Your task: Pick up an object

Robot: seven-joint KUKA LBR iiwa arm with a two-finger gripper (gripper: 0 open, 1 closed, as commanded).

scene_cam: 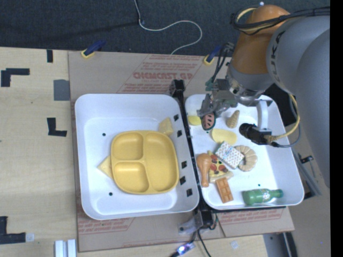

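Observation:
My gripper hangs over the back left part of the right bin. A small dark brown and red object sits between its fingertips, and the gripper is shut on it. Just left of it a small yellow piece lies by the bin wall. Below the gripper lie a yellow slice, a white patterned packet, a tan ring-shaped bread, a pizza slice, an orange drumstick, a brown strip and a green bottle.
The left bin holds a yellow divided plate with a pale yellow wedge behind it. A beige piece lies right of the gripper. A black cable fitting juts from the arm over the right bin.

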